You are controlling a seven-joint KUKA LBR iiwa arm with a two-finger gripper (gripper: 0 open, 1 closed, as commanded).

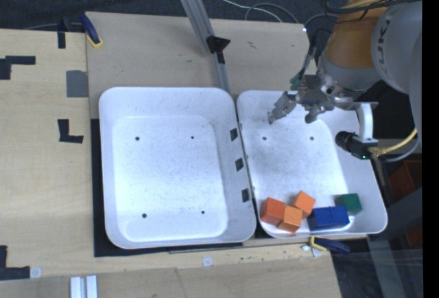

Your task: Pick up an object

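End effector (296, 111) with fingers spread open and nothing between them, above the far end of the right bin (357, 173). Well below it, at the bin's near edge: orange blocks (287, 211), blue block (328, 218), green block (351, 202).

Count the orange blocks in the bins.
3, all in the right bin near its front edge: one leftmost, one beside it, one behind, next to the blue block. More may be hidden.
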